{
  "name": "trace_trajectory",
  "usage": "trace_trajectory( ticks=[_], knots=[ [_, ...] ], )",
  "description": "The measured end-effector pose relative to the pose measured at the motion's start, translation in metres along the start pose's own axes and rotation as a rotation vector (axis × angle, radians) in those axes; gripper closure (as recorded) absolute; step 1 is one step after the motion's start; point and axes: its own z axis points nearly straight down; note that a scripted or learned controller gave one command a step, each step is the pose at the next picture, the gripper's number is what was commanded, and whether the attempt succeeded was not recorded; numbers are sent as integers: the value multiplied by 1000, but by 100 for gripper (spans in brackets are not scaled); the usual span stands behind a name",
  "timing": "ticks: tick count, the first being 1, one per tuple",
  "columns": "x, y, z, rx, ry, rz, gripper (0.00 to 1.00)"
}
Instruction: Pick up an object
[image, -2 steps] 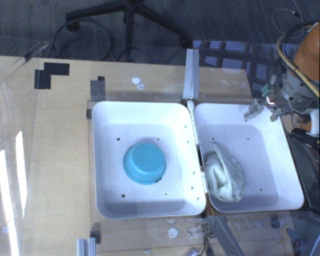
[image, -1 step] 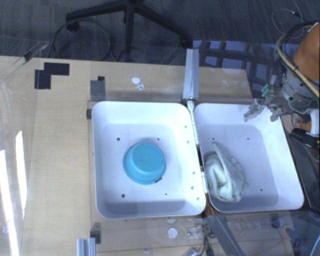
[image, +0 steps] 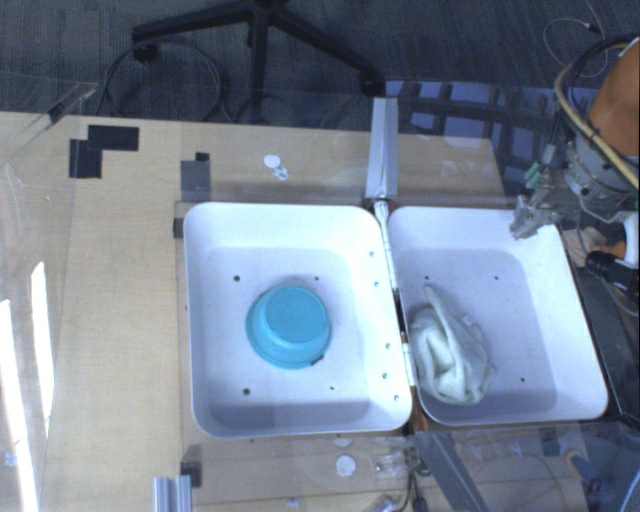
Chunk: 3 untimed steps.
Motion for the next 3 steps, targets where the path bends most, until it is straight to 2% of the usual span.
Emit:
trace_trajectory(
  ticks=[1, 2, 3],
  knots=[
    [39, 37, 129, 0, 0, -19, 100],
    [22, 37, -6, -1, 0, -292, 100],
    [37, 37, 127, -1, 1, -303, 100]
  ],
)
